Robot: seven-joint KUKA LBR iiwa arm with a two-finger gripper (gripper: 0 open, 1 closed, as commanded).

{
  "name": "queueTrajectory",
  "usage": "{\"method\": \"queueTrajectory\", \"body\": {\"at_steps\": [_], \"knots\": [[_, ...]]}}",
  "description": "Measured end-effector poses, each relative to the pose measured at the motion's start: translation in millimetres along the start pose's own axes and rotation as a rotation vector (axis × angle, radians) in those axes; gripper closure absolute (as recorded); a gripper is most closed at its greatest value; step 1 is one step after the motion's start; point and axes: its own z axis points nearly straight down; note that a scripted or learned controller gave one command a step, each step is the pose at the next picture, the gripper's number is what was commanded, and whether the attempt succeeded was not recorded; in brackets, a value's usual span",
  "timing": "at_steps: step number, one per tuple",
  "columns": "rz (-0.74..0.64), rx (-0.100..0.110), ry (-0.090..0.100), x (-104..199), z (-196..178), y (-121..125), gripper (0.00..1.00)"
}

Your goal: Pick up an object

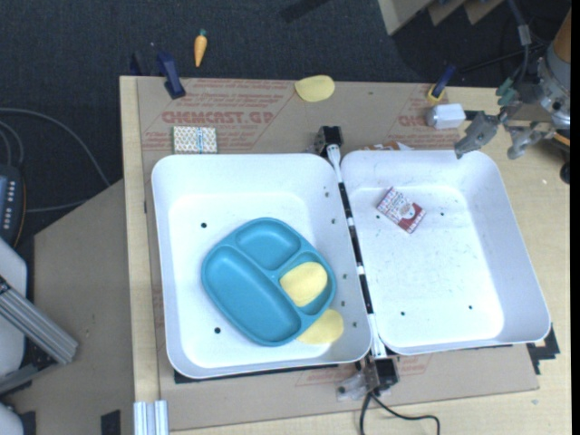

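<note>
Below and left of the gripper (pixel 494 139) lies a small red packet (pixel 400 210) in the right bin (pixel 507 270), ungrasped. The gripper's fingers stand apart, holding nothing; the pick is all still to do.

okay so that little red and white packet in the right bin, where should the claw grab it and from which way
Probably from straight above. The small red and white flat packet lies flat and skewed on the floor of the right white bin, apart from the walls. Close the claw across its shorter width, fingers turned to match that skew.
</note>
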Motion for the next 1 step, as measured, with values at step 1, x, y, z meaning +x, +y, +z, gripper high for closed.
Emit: {"method": "queueTrajectory", "body": {"at_steps": [1], "knots": [[-0.001, 0.002, 0.001, 44.7, 126.9, 6.9, 0.0]]}}
